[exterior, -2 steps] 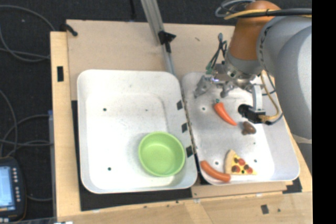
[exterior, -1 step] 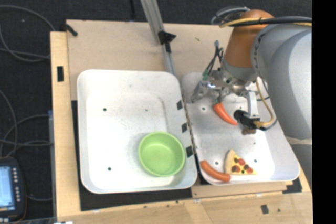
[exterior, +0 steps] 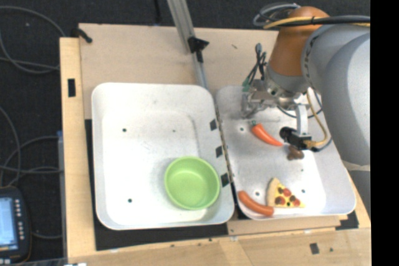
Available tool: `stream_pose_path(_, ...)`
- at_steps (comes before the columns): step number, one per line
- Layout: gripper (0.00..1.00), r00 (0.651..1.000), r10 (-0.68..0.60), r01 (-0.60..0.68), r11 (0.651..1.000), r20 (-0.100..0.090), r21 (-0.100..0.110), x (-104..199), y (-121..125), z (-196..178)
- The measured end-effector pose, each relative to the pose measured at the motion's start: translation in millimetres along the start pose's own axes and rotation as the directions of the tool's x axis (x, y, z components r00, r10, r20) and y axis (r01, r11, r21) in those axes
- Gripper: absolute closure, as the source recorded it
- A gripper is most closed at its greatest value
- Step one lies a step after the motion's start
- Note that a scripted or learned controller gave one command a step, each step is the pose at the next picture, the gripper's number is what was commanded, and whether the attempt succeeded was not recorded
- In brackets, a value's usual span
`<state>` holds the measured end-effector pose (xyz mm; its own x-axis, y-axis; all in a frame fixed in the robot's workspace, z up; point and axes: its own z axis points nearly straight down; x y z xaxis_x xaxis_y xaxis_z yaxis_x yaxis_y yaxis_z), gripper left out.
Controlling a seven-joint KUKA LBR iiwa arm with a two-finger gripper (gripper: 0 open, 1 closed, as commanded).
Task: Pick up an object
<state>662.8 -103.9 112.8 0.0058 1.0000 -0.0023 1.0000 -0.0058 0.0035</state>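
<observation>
Overhead, my hand (exterior: 254, 103) hung at the far end of the right bin (exterior: 324, 184), just beside the carrot (exterior: 267, 134); whether it was open or closed I could not tell. Nearer lay a pizza slice (exterior: 283, 194) and sausage (exterior: 255, 203). A green bowl (exterior: 192, 182) sat in the left bin (exterior: 137, 128).

no readable text, label, brand, number or sign anywhere. lit screen of the small device (exterior: 7, 226) at the lower left edge too blurred to make out any characters. black marks on the bench (exterior: 72, 88) and the bin rims plain patches, without lettering.
</observation>
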Motion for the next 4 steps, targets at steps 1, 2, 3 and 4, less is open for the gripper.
stream_pose_path(1,1.00,1.000,-0.003,0.003,1.000,-0.002,-0.004,-2.1,0.2,-65.3)
stream_pose_path(2,1.00,1.000,-0.006,0.006,1.000,-0.002,-0.002,-3.4,1.6,-97.7)
stream_pose_path(3,1.00,1.000,-0.013,0.013,1.000,-0.004,0.003,50.8,-1.4,-97.4)
stream_pose_path(4,1.00,1.000,-0.012,0.012,1.000,-0.004,0.003,93.4,-15.4,-103.4)
